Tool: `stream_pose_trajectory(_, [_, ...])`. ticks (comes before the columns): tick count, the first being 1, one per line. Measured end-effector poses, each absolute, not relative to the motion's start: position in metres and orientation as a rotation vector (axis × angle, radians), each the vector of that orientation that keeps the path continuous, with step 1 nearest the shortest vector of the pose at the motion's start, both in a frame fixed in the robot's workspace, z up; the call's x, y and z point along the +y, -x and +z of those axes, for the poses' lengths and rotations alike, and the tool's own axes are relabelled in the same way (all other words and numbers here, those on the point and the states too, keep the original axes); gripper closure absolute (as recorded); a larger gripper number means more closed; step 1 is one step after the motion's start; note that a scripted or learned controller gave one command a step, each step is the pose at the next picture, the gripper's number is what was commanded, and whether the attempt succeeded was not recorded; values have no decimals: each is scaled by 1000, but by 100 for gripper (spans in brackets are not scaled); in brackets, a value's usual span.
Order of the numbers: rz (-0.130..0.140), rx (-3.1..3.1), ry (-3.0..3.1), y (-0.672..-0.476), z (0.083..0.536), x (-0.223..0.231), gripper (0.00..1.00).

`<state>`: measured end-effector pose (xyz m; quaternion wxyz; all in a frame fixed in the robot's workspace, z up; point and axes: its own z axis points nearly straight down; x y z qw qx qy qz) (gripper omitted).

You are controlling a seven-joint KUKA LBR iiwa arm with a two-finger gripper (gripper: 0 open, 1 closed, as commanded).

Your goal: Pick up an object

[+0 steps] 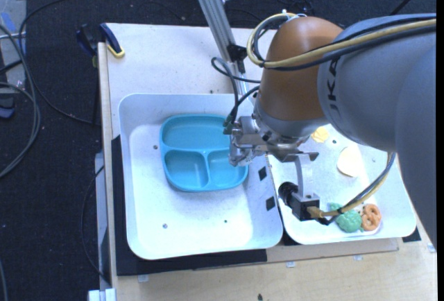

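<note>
Two white bins sit side by side on the worktop. The left bin has a blue tray lying flat in it. The tray has three parts inside it, and it sits toward the back and right of that bin, near the wall between the two bins.

The big grey arm comes in from the right. It has an orange band just above the wrist. A yellow cable runs across the arm and loops over the orange part.

The gripper is low down at the right edge of the blue tray, about where the tray's rim is. It looks like it is touching or almost touching that rim. I cannot tell if the gripper is open or closed, because the wrist hides it from above.

The right bin is partly hidden under the arm. In its front corner there is a green lumpy toy and, just beside it, an orange twisty thing like a pretzel. A pale yellow thing lies further back in that bin. A small yellow bit peeks out near the wrist.

A thin metal pole leans across the back of the worktop.
</note>
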<state>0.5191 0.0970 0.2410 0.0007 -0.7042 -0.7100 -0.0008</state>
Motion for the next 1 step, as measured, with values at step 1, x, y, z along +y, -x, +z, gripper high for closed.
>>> stream_pose_trajectory(1, [0, -2223, 2220, -520, 241, 94, 0])
